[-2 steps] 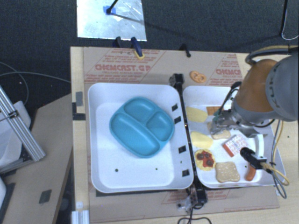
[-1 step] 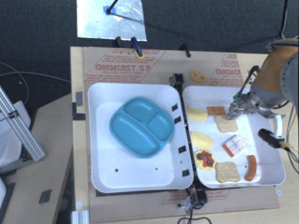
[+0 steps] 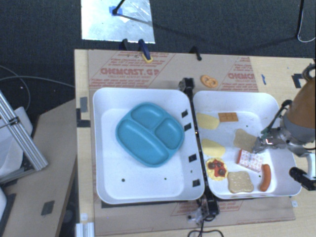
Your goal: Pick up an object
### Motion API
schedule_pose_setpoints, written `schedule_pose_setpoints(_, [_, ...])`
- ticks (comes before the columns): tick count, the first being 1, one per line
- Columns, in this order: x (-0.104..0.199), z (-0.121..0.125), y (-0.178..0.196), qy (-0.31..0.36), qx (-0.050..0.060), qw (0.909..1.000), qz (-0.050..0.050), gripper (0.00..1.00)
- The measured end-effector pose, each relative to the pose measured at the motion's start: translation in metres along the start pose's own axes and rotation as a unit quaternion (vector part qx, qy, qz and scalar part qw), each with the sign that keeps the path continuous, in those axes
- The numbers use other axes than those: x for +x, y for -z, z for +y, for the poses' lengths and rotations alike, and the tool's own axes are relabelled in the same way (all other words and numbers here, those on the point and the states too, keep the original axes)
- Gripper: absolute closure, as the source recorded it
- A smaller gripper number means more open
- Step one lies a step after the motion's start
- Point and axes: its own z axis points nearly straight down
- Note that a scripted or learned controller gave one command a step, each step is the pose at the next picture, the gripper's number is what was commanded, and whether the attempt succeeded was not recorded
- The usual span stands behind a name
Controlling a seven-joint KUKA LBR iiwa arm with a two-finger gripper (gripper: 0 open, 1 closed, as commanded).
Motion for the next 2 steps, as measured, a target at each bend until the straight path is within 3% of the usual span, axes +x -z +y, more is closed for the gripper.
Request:
schedule_pose_setpoints(1, [0.003, 0.004, 0.0, 0.003, -0.003, 1.0, 0.0, 0.0])
schedule_pose_setpoints(2, [0.007, 0.058, -0.009, 0.006, -0.006, 1.0, -0.001, 0.0])
